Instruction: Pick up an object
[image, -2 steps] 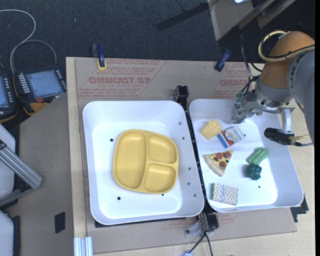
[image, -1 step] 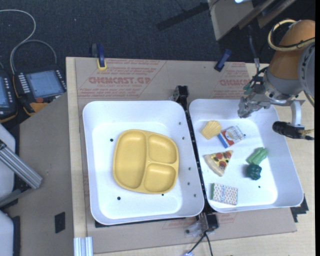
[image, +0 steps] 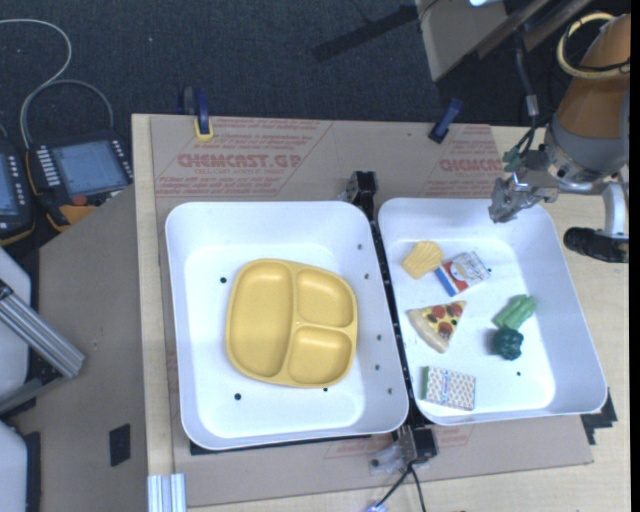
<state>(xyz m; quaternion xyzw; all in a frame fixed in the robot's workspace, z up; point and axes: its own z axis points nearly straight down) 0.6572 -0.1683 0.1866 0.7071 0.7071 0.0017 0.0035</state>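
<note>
Currently: arm reaching in from the right, gripper (image: 507, 203) poised above right bin's (image: 575, 330) far rim; finger state cannot be told.

A yellow divided plate (image: 291, 322) lies in the left bin (image: 190, 240). The right bin (image: 570, 290) holds a pizza slice (image: 439, 322), broccoli (image: 511, 325) and a patterned packet (image: 449, 387). The gripper (image: 508, 203) hovers over its far edge.

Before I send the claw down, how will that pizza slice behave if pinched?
The pizza slice lies flat, so its low edges may be hard to pinch. It looks like a rigid toy, probably light and likely to slide on the right bin.
</note>
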